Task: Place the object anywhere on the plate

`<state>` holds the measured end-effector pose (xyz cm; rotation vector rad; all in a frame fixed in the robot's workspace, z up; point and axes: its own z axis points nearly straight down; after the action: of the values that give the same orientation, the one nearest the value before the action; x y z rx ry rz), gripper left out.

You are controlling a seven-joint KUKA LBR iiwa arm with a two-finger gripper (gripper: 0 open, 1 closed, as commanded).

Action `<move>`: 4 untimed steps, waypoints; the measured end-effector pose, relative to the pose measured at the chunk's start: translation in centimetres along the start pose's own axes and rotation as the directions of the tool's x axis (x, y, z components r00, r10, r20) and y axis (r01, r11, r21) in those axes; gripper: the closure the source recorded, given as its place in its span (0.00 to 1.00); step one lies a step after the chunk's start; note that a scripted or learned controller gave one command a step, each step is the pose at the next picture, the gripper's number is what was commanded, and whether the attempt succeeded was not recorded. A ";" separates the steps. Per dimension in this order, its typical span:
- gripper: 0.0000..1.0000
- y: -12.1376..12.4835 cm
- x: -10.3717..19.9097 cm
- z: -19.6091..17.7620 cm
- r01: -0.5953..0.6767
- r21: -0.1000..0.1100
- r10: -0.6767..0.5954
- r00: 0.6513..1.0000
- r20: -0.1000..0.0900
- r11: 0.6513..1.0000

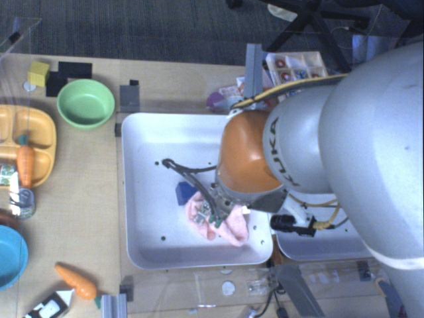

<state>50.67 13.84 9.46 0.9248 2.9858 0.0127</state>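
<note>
Gripper [213, 212] low over pink cloth [225, 225] beside blue block [185, 192], left bin [142, 177]. Finger spread: cannot tell. Advise confirming secure pinch before lifting.

Robotics lab: KUKA arm [344, 138], white bins [142, 177], office chair [298, 5], carpet [132, 18]

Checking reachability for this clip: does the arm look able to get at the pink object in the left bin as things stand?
Probably yes. The end effector is already down over the pink object in the left bin, with only a small blue object beside it.
</note>
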 end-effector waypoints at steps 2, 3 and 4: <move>1.00 4.4 -6.8 -3.4 0.090 0.011 -0.090 0.996 -0.007 0.996; 1.00 0.0 -11.3 -8.8 -0.065 0.008 0.065 0.998 -0.007 0.998; 1.00 5.8 -5.6 -7.7 -0.068 0.011 0.068 0.998 -0.011 0.998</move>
<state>58.44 15.46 17.34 1.0301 2.9661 0.0031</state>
